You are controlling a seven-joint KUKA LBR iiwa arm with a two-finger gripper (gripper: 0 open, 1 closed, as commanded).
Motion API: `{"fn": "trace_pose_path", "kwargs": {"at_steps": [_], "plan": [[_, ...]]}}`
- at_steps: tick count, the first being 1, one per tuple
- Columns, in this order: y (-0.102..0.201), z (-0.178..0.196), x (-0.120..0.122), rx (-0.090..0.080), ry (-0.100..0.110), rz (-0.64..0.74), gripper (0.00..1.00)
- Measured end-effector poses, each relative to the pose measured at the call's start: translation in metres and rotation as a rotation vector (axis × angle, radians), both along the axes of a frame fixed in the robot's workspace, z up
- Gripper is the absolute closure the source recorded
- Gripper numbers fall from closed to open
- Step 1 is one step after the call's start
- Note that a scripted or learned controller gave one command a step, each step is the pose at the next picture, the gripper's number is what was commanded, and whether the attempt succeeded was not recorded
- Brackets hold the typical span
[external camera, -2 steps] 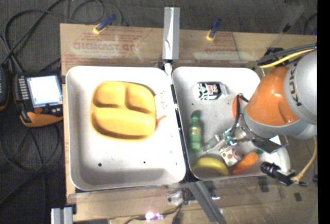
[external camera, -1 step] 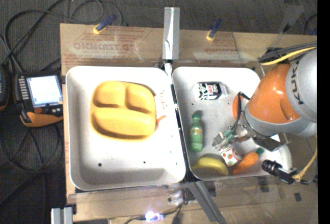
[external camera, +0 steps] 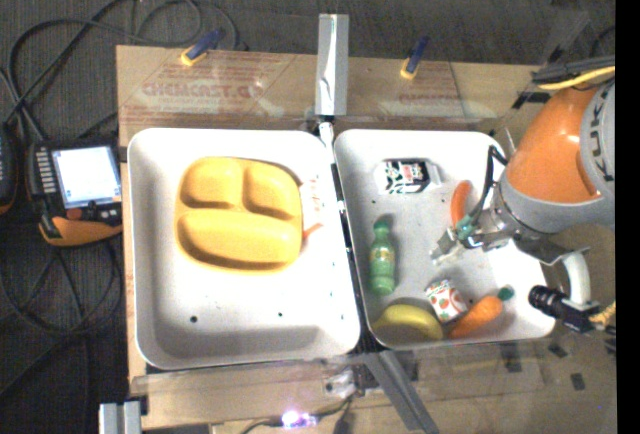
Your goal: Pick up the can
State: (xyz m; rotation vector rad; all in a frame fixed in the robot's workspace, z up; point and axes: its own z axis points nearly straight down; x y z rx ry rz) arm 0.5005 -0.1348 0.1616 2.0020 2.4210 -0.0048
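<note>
A black-and-white can (external camera: 407,175) lies on its side near the far edge of the right bin (external camera: 480,147). A smaller red-and-white can (external camera: 447,300) stands near the front, between a yellow fruit (external camera: 407,322) and a carrot (external camera: 478,315). My gripper (external camera: 450,244) hangs over the middle of the right bin, right of a green bottle (external camera: 382,257) and just below a red pepper (external camera: 460,202). It is apart from both cans, and no object shows in its grasp.
The left bin (external camera: 150,302) holds a yellow divided tray (external camera: 240,212). A metal post (external camera: 332,62) rises behind the seam between the bins. A handheld device (external camera: 80,180) lies on the floor at left.
</note>
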Motion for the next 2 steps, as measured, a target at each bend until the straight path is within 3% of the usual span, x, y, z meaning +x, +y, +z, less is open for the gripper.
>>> {"fn": "trace_pose_path", "kwargs": {"at_steps": [1,2], "plan": [[0.000,0.000,0.000,0.000,0.001,-0.001,0.00],[-0.004,-0.072,-0.013,0.001,-0.013,0.080,0.00]]}}
